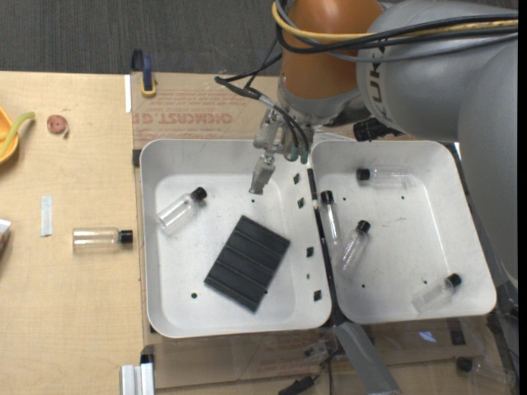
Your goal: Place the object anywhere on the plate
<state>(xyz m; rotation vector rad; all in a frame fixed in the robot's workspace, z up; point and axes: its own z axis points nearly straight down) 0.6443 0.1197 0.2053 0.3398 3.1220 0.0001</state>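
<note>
Camera view. Left bin (156, 245) holds a black ribbed plate (248, 262), lying flat and skewed, about at the bin's centre. At its 10 o'clock, well apart, lies a clear vial with a black cap (181, 207), on its side, cap pointing toward 2 o'clock. This vial is the likeliest object for the task, being the nearest loose one to the plate.

The gripper (265, 169) hangs over the left bin's back half, at 12 o'clock from the plate, pointing down and a little left. Nothing sits in it; whether it is spread or closed I cannot tell from this angle.

Right bin (469, 220) carries four more vials of the same kind: one near the back wall (380, 174), one against the dividing wall (329, 216), one mid-bin (356, 243), one at 5 o'clock (434, 292). Another vial (102, 238) lies on the bench (66, 319) left of the bins.

Handling judgement: vial looks light, rigid, smooth, probably slippery, and it will roll. Take it across the barrel near mid-length, jaws square to its long axis. On the ribbed plate, lay it along a groove so it stays.
</note>
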